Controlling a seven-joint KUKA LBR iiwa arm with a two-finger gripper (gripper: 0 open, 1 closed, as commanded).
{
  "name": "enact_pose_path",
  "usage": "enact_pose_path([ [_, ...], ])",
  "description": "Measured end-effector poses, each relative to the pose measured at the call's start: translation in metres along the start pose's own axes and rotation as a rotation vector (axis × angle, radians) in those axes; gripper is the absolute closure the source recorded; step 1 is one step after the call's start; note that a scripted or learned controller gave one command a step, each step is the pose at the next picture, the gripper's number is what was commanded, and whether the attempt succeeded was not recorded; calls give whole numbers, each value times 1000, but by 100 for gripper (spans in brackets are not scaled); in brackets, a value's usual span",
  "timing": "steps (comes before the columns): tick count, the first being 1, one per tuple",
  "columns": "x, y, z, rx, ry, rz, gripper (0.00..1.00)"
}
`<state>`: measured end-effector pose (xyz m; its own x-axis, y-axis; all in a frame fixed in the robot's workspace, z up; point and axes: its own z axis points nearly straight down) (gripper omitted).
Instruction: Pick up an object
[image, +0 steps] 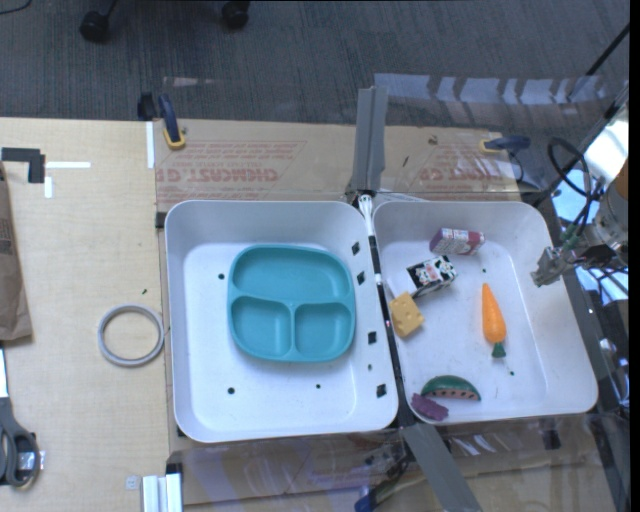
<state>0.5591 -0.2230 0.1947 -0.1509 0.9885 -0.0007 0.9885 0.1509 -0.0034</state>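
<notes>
white plastic makes up both shallow bins, which sit side by side with rounded corners and raised rims that meet along a dark centre strip. the left bin (190, 330) holds a teal divided plate (293, 303), smooth and glossy, with three compartments and soft corners; bare white floor runs all round it, widest toward the near edge. the right bin (540, 370) carries the small objects, loosely spread with open gaps between them. an orange toy carrot (493, 317) lies lengthwise near the middle, well apart from the rest, with clear floor on both sides. a yellow cheese wedge (406, 315) with holes sits close to the left wall, just beside a black-and-white boxy toy (432, 275). a small pink and grey packet (456, 240) rests near the far wall. a watermelon slice (451, 389), green rind and red flesh, lies by the near rim, with a purple piece (430, 407) at that rim's corner. the gripper (553, 264) hangs over the right bin's right edge, above the rim and away from every object; nothing is between its fingers, and how far they are spread i cannot tell. on the pale wooden bench to the left lies a grey ring (131, 334).
</notes>
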Motion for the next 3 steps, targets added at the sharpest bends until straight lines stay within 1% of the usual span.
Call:
enact_pose_path([
  [1, -7, 50, -38, 1, -1, 422, 0],
  [2, 13, 7, 55, 4, 1, 651, 0],
  [3, 21, 38, 45, 0, 0, 360, 0],
])
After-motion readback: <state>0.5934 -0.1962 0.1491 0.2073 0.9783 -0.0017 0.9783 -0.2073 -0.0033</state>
